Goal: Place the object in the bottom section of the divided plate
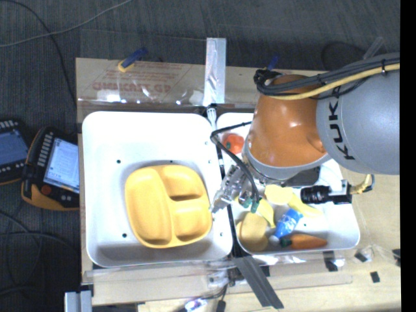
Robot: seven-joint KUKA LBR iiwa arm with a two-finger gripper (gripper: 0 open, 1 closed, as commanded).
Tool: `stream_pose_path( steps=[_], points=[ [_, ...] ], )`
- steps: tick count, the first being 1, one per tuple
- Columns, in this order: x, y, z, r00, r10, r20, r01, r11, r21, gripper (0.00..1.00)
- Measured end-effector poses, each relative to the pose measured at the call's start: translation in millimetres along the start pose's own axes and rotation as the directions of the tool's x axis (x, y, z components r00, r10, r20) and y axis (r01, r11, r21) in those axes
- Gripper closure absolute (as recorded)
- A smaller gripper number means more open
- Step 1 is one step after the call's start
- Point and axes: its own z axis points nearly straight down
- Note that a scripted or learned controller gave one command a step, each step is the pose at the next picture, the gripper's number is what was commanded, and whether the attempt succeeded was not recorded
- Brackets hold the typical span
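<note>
The tool [235, 190] is hanging right over the wall between the two white bins, just beside the right edge of the yellow plate [170, 203]. Its shiny metal parts are bunched together in a blur, so I cannot tell whether it is open or closed, and I cannot see anything caught in it.

The step looks like the picking-up part, or the very start of carrying across (it is hard to say which, since nothing is showing in the tool). The plate is sitting in the left bin [104, 142], and all three of its sections are looking bare. The bottom section is the wide one along the plate's lower edge.

The toy foods are lying in the right bin [348, 239], to the right of the plate. A yellow lumpy piece [255, 229] is lying nearest to the plate, just below the tool. A blue and white piece [286, 225] is lying further right of it, and an orange carrot-like piece [309, 242] is lying further still. A small red and orange piece [232, 140] is peeking out above the tool.

I think the next move is calling for a firm hold on one piece, then a short trip left over the wall to the plate's bottom section.
</note>
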Motion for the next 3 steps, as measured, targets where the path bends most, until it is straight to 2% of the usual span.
stream_pose_path(
  steps=[1, 2, 3],
  points=[
    [-17.6, 45.3, -95.8, 0.964, -0.264, 0.002, 0.264, 0.964, -0.002, 1.00],
    [3.9, 40.9, -84.3, 0.945, -0.328, 0.001, 0.328, 0.945, -0.001, 1.00],
    [-1.9, 33.7, -73.5, 0.881, -0.473, 0.000, 0.473, 0.881, 0.000, 1.00]
  ],
)
